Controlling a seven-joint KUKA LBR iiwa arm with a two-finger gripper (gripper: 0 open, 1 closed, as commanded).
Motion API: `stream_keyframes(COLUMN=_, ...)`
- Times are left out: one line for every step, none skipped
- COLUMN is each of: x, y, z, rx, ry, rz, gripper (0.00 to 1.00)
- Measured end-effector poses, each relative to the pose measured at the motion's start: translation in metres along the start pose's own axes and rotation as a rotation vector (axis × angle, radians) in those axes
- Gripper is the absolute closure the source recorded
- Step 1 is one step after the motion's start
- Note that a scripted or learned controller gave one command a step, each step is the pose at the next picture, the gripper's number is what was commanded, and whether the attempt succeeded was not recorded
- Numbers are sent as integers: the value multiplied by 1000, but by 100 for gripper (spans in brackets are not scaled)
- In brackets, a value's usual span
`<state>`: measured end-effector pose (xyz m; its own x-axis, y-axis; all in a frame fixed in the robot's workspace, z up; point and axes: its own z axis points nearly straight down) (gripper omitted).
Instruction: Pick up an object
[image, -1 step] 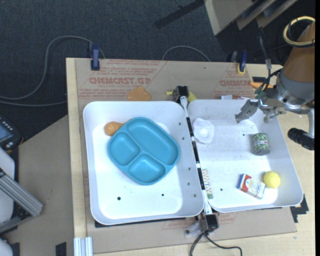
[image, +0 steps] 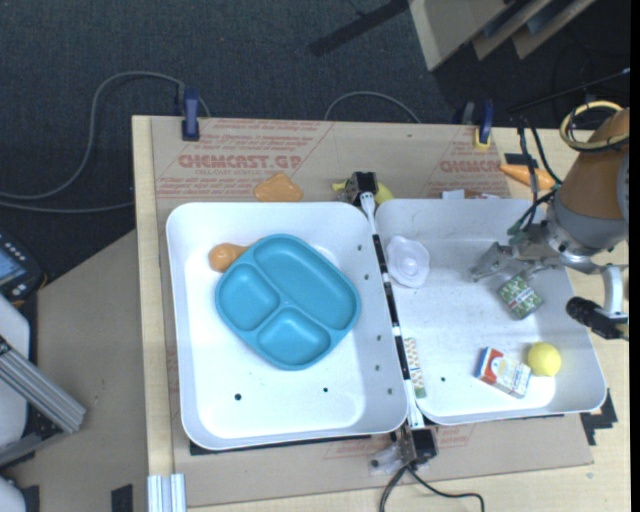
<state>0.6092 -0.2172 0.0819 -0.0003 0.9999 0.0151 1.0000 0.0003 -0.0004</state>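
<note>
Lying in the right bin (image: 440, 395), near its upper right part, is a small green-and-white patterned packet (image: 519, 296), its long axis running diagonally from upper left to lower right. The claw (image: 514, 262) hangs just above and beside it, with metal fingers (image: 489, 265) splayed out to the left and right over the bin floor; the spread looks wide, and nothing sits between them. Whether the claw's tip touches the packet cannot be told from this angle. The grey arm (image: 590, 205) with its orange band comes in from the right edge.

Farther down the same bin, a yellow ball (image: 543, 359) rests just beside a small red-and-white carton (image: 502, 371), which lies tilted, long side running down to the right. A clear plastic cup (image: 407, 262) sits near the bin's left wall.

The left bin (image: 290, 415) holds a blue divided tray (image: 287, 300), with an orange object (image: 226, 257) tucked at its upper left edge. Both bins sit on the desk (image: 260, 150).
</note>
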Motion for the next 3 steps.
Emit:
stream_keyframes(x=-1, y=1, z=-14, rx=-3, ry=-13, rz=-3, gripper=100)
stream_keyframes(x=0, y=0, z=-13, rx=0, ry=-9, rz=-4, gripper=0)
stream_keyframes(x=40, y=-40, z=-1, rx=6, ry=-11, rz=-1, gripper=0)
